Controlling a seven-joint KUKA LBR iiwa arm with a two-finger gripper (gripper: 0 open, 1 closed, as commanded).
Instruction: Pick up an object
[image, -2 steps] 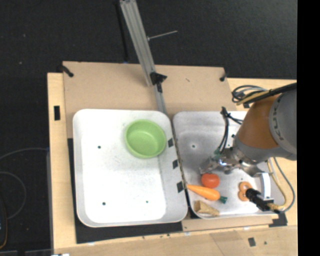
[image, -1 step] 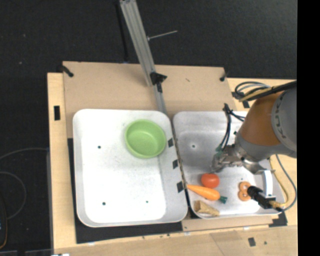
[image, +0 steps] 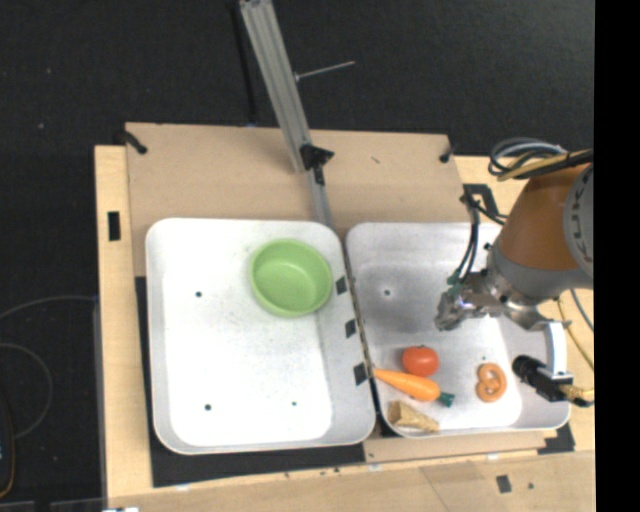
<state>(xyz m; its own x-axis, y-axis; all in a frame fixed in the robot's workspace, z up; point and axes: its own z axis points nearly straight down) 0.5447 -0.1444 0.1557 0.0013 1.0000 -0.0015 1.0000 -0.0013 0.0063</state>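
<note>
Gripper (image: 452, 308) work is what I am watching from my desk: the tool is hanging over the right bin (image: 400, 250), roughly at its centre, with the grey arm and its orange band reaching in from three o'clock. I am not able to tell from this slanted view whether the fingers are spread or pressed together, and I am seeing nothing between them. Candidate objects are lying toward six o'clock of the tool: a red tomato (image: 421, 360) near it, an orange carrot (image: 405, 382) just beyond the tomato and seeming to touch it, a tan wedge-shaped piece (image: 412, 417) against the bin's near wall, and a small orange pretzel-like ring (image: 490, 382) off at about five o'clock. A green bowl (image: 291, 278) is sitting in the left bin (image: 180, 330), well apart at nine o'clock. I am judging the tomato to be the nearest target, but it is round and likely to roll or squirt out, and the carrot beside it is crowding one flank. To do this well I am thinking the tool should be centring squarely over the tomato, descending straight, and closing across the side away from the carrot. Going for the ring is tempting, since it is lying apart from the others.
</note>
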